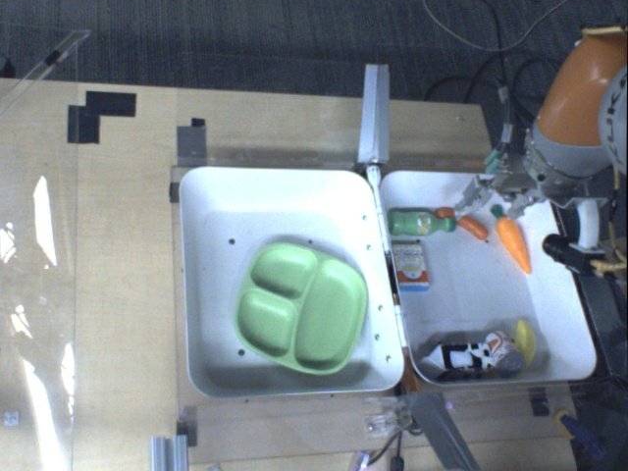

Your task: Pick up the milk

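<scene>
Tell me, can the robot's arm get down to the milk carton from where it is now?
Probably yes. The milk lies flat by the left wall of the right bin, open from above. The gripper hangs over the bin's far end; a green bottle sits close beside the milk and might crowd it.

Pincer [500, 192] over right bin [564, 307], far edge. Bottle [420, 224] just left; carrot [513, 243] below-right; milk [410, 266] nearer, left; tray [302, 307] in left bin [211, 263].

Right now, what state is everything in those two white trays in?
Green divided plate: upright, nothing on it, left bin.
Green bottle: lying down, right bin.
Carrot: lying flat.
Milk: lying on its side at the near edge.
Gripper: above the bin's far edge, holding nothing.
</scene>
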Controlling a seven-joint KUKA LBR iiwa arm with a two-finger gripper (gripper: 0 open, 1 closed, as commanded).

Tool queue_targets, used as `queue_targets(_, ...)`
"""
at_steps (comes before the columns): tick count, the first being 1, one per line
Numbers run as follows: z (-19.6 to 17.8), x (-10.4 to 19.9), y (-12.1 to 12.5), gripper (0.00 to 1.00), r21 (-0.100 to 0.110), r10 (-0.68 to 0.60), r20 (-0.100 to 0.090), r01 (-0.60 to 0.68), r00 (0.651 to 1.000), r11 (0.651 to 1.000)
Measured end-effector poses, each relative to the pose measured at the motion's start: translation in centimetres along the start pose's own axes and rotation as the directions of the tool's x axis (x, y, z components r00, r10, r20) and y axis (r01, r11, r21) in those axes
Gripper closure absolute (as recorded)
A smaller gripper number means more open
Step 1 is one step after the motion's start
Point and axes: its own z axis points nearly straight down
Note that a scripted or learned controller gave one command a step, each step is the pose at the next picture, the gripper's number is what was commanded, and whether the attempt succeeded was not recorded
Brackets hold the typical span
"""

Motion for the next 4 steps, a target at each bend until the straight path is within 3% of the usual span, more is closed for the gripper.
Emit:
queue_targets(1, 9.0, 2.3, -4.0, 0.0, -0.008, -0.131, 0.003, 0.131, 0.991, 0.991)
queue_targets(2, -6.8, 1.3, 1.7, 0.0, -0.004, 0.124, 0.001, -0.124, 0.992, 0.992)
queue_targets(3, -9.0, 0.2, 2.4, 0.0, -0.003, 0.26, 0.002, -0.26, 0.966, 0.966)
queue_targets(4, -7.1, -1.3, 1.2, 0.0, -0.002, 0.352, 0.001, -0.352, 0.936, 0.936)
